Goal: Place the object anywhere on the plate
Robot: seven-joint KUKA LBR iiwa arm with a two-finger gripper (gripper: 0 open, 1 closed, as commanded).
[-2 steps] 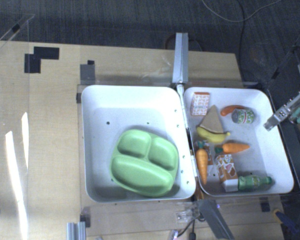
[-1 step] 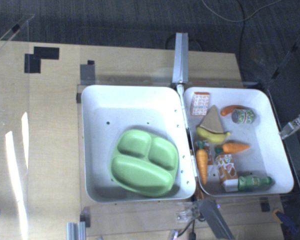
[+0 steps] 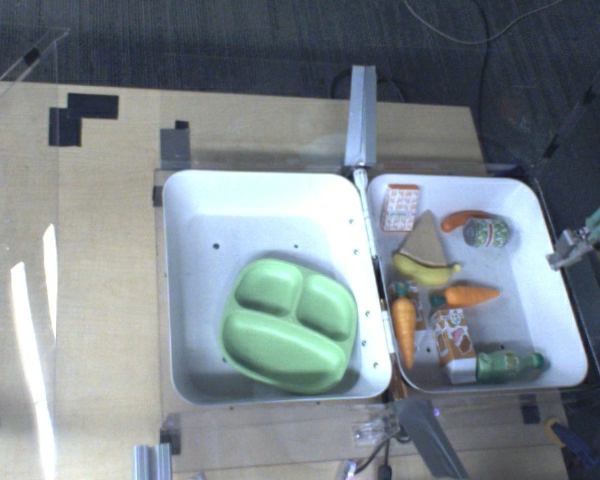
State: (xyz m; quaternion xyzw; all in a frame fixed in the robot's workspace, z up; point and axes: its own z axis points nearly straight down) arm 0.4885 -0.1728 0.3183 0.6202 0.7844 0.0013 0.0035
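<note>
- At the right rim of the right bin, the gripper sits at the edge of the view, above the bin wall. Whether it is released or clenched cannot be told; nothing is seen in it.
- No object is on the plate yet. The candidates all lie in the right bin, and the task does not say which one is meant.
- Nearest candidates: a green round item and a lying carrot. Both look like light, rigid, smooth toy food. Judgement: grasp the carrot across its thick middle, since the tapered tip may slip.
- Further in: a banana touching a brown wedge, and a green bottle lying against the near wall. Crowding makes these harder to take.
- The green plate rests in the left bin, well apart from the gripper.
</note>
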